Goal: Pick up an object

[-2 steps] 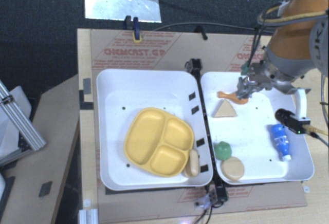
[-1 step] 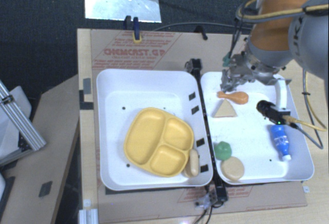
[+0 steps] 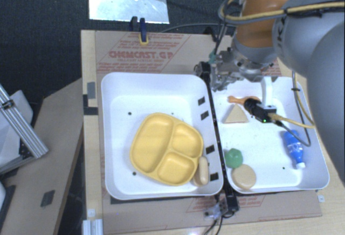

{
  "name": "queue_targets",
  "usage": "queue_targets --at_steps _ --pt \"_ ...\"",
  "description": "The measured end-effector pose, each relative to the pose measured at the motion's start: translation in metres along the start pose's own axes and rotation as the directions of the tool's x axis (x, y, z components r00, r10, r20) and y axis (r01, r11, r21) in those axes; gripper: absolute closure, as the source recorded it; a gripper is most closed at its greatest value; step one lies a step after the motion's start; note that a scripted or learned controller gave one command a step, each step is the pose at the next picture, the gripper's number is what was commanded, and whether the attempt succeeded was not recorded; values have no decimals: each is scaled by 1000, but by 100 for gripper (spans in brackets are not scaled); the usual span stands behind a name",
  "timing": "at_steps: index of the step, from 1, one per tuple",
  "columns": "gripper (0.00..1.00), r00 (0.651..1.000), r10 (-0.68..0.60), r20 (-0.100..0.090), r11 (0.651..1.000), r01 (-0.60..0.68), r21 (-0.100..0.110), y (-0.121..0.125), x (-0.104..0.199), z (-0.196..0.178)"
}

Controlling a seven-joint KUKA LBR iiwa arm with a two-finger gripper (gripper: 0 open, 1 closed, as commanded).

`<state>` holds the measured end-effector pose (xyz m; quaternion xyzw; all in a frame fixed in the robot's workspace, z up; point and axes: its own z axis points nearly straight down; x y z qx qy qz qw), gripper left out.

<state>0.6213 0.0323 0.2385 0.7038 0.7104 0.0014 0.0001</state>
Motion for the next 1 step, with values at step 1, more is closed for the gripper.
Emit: queue_targets --at_steps 1 --pt "100 1000 -1 -1 1000 1 -1 18 61 2"
